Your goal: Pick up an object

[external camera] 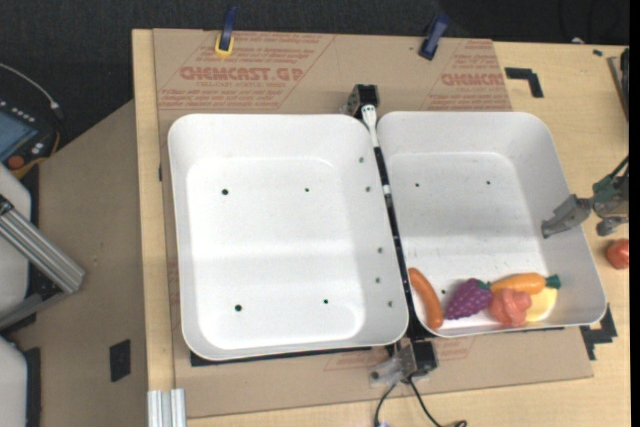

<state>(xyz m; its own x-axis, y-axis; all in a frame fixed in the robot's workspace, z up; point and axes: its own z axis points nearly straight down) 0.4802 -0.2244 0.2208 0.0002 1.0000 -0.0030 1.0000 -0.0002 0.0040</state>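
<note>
Toy food (485, 296) lies near, below the fingers (562, 218), apart

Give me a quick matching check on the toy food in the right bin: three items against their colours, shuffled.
Items:
1. grapes
2. hot dog
3. carrot

Colours:
A. orange with a green tip
B. purple
C. reddish orange, long

Pairs: 1-B, 2-C, 3-A. All three lie along the near edge of the right bin.
</note>
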